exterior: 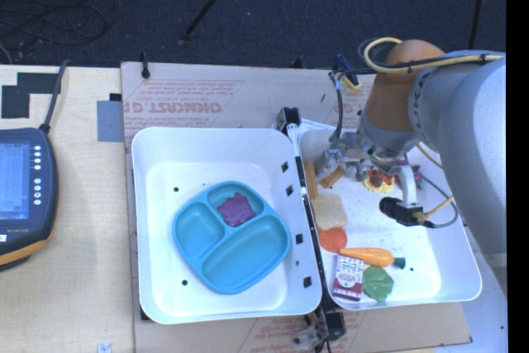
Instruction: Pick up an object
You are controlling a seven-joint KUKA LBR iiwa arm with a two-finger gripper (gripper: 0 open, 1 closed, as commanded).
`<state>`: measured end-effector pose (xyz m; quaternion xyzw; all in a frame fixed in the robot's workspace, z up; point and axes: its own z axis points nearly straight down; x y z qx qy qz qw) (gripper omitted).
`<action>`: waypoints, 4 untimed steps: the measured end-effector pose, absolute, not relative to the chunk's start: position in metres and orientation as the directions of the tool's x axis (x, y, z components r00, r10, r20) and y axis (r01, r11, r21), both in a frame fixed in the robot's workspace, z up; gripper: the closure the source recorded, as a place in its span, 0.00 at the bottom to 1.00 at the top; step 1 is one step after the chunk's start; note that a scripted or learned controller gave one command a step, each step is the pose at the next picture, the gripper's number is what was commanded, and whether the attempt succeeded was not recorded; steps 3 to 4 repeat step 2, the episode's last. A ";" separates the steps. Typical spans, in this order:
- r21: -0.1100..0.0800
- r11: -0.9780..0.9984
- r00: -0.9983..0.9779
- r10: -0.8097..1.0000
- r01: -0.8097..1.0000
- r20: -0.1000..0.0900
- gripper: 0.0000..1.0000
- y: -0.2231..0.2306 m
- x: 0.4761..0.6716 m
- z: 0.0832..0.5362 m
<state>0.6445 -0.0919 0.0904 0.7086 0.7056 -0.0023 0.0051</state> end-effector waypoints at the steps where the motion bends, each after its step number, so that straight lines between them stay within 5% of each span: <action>1: 0.005 -0.004 0.004 1.000 1.000 -0.012 0.00 -0.091 0.644 0.091; 4: 0.004 -0.004 0.004 1.000 1.000 -0.011 0.00 -0.091 0.645 0.090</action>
